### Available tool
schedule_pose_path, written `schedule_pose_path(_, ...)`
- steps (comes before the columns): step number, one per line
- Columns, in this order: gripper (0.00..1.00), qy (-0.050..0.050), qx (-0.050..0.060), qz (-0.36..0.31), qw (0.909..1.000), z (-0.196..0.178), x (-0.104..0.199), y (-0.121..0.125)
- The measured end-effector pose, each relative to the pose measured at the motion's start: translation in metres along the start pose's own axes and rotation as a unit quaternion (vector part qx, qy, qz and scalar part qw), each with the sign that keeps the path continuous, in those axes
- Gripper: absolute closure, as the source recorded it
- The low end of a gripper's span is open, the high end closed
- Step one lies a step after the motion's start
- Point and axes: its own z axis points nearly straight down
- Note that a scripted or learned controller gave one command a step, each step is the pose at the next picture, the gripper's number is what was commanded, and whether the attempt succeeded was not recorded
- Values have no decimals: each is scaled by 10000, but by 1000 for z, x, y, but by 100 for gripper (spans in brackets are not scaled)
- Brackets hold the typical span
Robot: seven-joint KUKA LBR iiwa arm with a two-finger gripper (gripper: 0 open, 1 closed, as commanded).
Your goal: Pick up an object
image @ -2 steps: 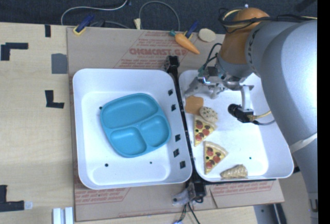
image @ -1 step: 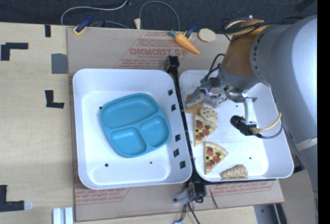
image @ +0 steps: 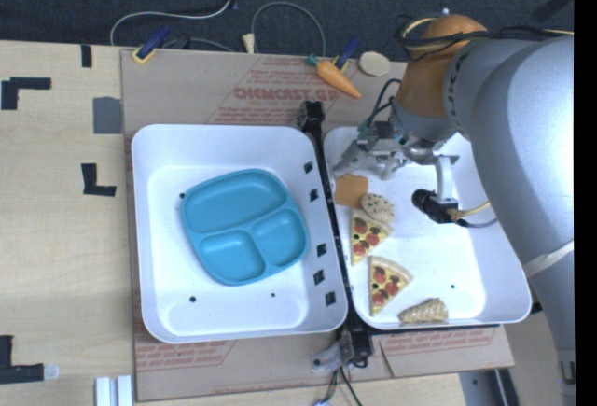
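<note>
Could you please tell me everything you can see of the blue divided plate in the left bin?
The blue divided plate is a light blue tray of what looks like smooth plastic, with rounded corners and three compartments: one long section along its upper side and two smaller ones below. It lies flat and right side up, turned at a slant, on the floor of the left white bin. Its compartments hold nothing. It stands apart from the bin's walls and touches nothing but the bin floor.

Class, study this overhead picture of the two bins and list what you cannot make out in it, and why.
- Gripper: its fingers blur together over the right bin, so open or shut is unclear.
- Right bin's far right side: covered by the grey arm.
- Toy carrot and pale object behind the bins: the pale one is too small to identify.
- Brown item by the gripper: too indistinct to name.
</note>
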Motion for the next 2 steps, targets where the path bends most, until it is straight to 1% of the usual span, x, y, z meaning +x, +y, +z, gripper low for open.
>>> schedule_pose_path(1,0,-11,-14,5,10000,-1,2,-17)
schedule_pose_path(2,0,5,8,1,10000,-2,3,0)
